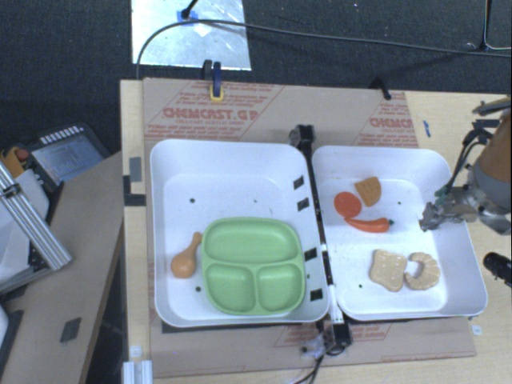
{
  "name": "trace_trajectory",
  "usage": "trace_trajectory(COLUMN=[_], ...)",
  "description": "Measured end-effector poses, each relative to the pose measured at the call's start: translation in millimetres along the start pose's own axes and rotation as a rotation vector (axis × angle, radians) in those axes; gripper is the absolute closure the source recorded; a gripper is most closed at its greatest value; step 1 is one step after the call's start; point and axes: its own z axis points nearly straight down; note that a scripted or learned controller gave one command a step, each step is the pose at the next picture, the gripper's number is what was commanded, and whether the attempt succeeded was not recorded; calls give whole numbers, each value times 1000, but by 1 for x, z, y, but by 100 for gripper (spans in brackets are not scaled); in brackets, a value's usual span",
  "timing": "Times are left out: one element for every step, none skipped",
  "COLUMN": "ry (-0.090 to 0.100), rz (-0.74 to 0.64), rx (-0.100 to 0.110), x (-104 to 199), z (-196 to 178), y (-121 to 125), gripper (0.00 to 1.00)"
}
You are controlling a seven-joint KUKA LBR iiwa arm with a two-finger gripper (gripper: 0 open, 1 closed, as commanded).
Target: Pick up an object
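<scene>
While the arm waits at the right side of the bench, I see its gripper [432,217] over the right edge of the right bin [460,178], close to the wall and apart from every object. It is small and partly blurred, so I cannot tell how the jaws stand, and I see nothing between them.

Any object will serve for this task. In the right bin lie a red chili pepper [369,225], nearest to the gripper, with a red tomato slice [347,205] and an orange piece of food [369,190] just behind it. Closer to the front wall there is a slice of toast [389,270], and a curved pastry piece [423,271] touches it. In the left bin [172,166] a green divided plate [252,264] sits near the front, and a toy chicken drumstick [186,257] lies just beside it on the left.

I judge the step to be the approach, with nothing picked yet. Next I would move the gripper left over the pepper, turn it across the thin body, then lower it.
</scene>
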Motion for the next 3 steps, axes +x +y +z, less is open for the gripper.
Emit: trace_trajectory(ry=[-1, 2, 4], rz=[0, 0, -6], rx=[0, 4, 4], x=[-6, -6, 53], z=[-61, -63, -71], y=[-5, -4, 6], gripper=[100, 100, 100])
